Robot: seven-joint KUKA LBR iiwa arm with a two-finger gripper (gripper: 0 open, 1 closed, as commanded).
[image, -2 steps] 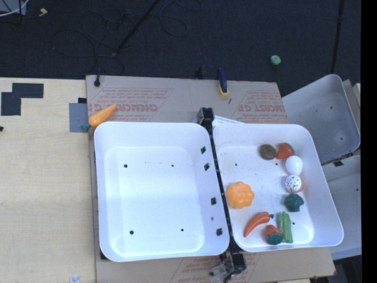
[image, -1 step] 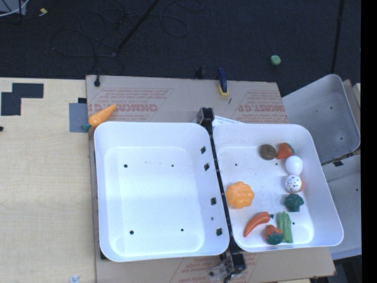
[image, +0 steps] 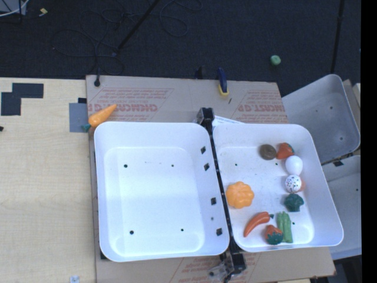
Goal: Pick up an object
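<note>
The right bin (image: 306, 135) holds several small toy foods. An orange pumpkin-like piece (image: 240, 194) lies near its left wall. At the far right are a brown round piece (image: 268, 151), a red piece (image: 285, 150), a white egg (image: 294, 165) and a speckled ball (image: 293, 184). A dark green broccoli (image: 293, 202) sits below them. Near the front lie an orange-red pepper (image: 257, 223), a green pod (image: 285, 226) and a small teal and orange piece (image: 273, 235).
The left bin (image: 103, 158) stands beside the right one, joined along a black clipped seam (image: 213, 181). An orange carrot (image: 102, 115) lies on the cardboard behind the left bin. A grey metal plate (image: 324, 119) sits at the right. A small green ball (image: 275, 59) lies on the dark floor.
</note>
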